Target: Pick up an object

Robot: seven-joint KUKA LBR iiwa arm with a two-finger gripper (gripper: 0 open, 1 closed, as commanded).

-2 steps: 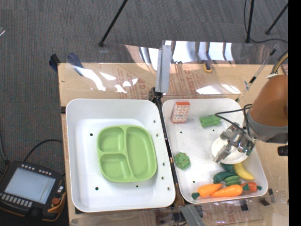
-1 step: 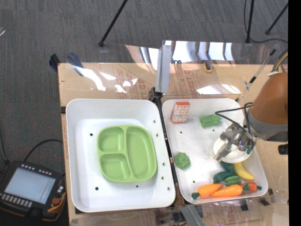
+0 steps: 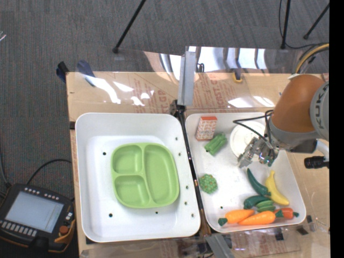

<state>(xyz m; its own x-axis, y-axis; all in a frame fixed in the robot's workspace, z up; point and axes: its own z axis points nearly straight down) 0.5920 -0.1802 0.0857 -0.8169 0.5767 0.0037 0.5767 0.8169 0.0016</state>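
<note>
- My bench [image 3: 123, 93]: brown board top under a glossy clear sheet.
- Left white bin [image 3: 91, 138] on my bench: holds a green divided plate [image 3: 145, 174] with three compartments, lying flat near the middle.
- Metal post [image 3: 186, 79]: upright behind the seam between my two bins.
- Handheld control pendant [image 3: 35, 214]: dark screen, on the grey carpet [image 3: 64, 31] left of my bench.
- Tripod legs [image 3: 131, 20]: on the carpet beyond my bench.

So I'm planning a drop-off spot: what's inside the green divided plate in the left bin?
The light-green three-compartment plastic plate in the shallow white left bin shows bare green in all three compartments; nothing lies in them. What is beneath the plate is covered by it.
</note>
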